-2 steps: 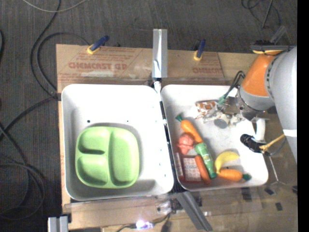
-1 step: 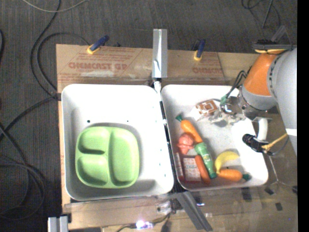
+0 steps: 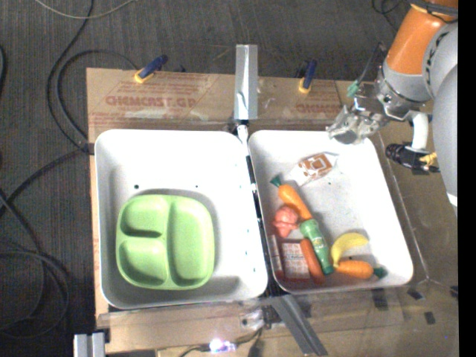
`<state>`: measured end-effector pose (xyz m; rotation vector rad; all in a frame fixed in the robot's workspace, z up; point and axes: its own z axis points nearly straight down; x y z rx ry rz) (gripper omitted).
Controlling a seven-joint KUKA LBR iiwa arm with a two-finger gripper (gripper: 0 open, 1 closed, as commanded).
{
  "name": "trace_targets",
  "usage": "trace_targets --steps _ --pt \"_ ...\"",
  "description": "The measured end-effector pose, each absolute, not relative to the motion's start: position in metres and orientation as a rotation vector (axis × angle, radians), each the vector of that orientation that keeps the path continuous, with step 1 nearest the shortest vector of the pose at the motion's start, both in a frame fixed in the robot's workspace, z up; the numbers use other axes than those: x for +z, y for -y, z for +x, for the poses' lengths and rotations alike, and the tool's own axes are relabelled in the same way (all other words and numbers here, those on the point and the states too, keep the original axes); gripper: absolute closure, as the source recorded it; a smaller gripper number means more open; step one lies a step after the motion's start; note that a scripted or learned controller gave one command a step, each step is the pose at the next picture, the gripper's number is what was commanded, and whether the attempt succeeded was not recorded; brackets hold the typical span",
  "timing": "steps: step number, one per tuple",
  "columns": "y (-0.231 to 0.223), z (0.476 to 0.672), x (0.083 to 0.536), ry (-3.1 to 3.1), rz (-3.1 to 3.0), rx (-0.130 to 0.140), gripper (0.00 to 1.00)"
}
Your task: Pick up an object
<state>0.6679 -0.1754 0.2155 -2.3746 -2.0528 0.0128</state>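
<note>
Presently, all loose items sit in the right bin (image 3: 390,199), which serves as the reference for this report. Nearest the camera, along that bin's near wall, a carrot (image 3: 355,269) lies flat with a yellow banana (image 3: 348,245) touching it just behind. To their left a green bottle (image 3: 315,242) rests at a slant against a flat red packet (image 3: 294,260), and a pink lump (image 3: 285,219) sits just beyond the packet. A second carrot (image 3: 291,195) lies diagonally toward the bin's middle. These pieces crowd together in the near-left part of the bin, apparently heaped by chance, which in my judgement makes a clean grip on any one of them harder. Further back, a small clear-wrapped packet (image 3: 317,166) lies alone on bare floor and appears the easiest candidate.

Left of the right bin, the second bin (image 3: 104,155) holds a green divided tray (image 3: 166,240), lying flat.

Farthest off, the gripper (image 3: 355,127) hangs over the right bin's far rim, near its far-right corner, apart from every item. Nothing is visible between its fingers. Whether they are spread or closed cannot be told, as the tip is blurred. No pick is yet made.
</note>
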Motion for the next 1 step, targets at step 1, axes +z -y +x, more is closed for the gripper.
trace_targets --steps 1 --pt "0.1353 0.6678 0.2325 1.99 -2.426 0.013 1.0"
